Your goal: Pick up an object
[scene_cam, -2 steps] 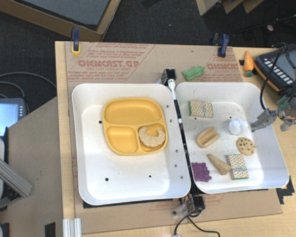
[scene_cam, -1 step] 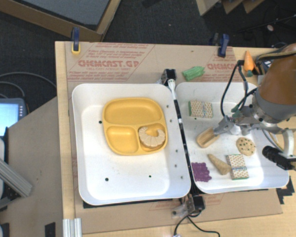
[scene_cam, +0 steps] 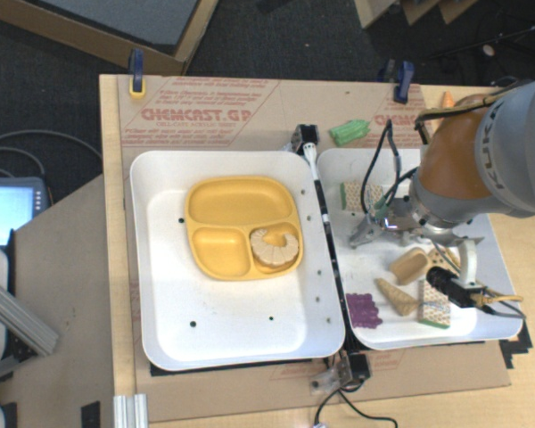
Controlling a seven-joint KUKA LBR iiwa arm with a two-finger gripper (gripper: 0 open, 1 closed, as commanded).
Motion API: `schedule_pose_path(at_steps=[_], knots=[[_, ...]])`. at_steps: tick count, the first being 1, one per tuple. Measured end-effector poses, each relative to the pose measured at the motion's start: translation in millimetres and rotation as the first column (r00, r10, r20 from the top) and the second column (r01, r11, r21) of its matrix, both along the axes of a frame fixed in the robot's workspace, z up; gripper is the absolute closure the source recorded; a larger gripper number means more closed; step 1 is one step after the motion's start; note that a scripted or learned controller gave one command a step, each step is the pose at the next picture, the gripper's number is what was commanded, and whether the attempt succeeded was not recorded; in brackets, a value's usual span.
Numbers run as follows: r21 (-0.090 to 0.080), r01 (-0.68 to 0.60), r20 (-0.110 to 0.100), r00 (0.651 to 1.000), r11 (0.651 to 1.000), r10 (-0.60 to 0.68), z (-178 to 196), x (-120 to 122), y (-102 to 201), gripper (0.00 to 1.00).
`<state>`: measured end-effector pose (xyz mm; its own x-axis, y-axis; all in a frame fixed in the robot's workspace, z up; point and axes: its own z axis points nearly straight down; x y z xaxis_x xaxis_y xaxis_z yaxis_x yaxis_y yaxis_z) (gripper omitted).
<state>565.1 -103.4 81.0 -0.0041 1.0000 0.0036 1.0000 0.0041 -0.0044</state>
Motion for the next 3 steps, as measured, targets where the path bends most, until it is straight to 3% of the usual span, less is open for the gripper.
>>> schedule_pose_path(at_steps=[1, 2, 3], knots=[[-0.002, 0.008, -0.004, 1.0, 1.0, -0.008, 3, -79, -6, 0.0], [-0.006, 0.007, 0.008, 1.0, 1.0, -0.007, 14, -75, -6, 1.0], [-0.004, -0.006, 0.022, 1.0, 1.0, 0.006, 110, 9, 56, 1.0]])
